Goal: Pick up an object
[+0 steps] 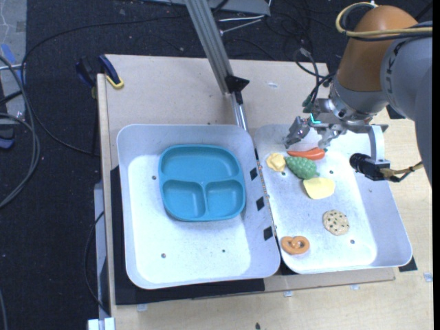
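Gripper [307, 135] hangs over the right bin [385, 239], far end; how its jaws stand I cannot tell. Just beneath lies a red-orange pepper [306, 154], long and thin, touching a knobbly green piece [301, 166]. Left bin [137, 253] carries a blue tray [202, 183]. Pale wooden bench [165, 88], dark cabled floor [48, 60] around.

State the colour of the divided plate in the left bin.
Light blue; the three-compartment plastic plate shows best in the camera view.

Blue divided tray [202, 183] — in left bin [137, 205].
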`<state>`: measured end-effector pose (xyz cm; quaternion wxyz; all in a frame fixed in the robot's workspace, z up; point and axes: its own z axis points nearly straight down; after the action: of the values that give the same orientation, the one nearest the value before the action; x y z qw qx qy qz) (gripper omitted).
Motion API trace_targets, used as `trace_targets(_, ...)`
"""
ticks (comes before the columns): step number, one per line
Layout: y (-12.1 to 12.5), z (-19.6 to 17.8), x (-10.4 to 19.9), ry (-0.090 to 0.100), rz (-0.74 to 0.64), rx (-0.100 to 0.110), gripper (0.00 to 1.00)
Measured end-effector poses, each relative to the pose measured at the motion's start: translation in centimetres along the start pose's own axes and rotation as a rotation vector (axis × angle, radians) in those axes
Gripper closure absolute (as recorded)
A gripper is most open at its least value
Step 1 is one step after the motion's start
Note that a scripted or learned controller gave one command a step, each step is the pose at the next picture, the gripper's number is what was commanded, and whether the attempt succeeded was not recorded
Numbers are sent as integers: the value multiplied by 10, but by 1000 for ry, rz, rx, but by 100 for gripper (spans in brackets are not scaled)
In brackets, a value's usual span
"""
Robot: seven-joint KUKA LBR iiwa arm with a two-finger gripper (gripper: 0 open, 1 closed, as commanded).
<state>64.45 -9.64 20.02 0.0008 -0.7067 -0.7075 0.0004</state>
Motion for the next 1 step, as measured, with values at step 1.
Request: trace_targets(1, 1, -1, 0, 0, 0, -2, 0)
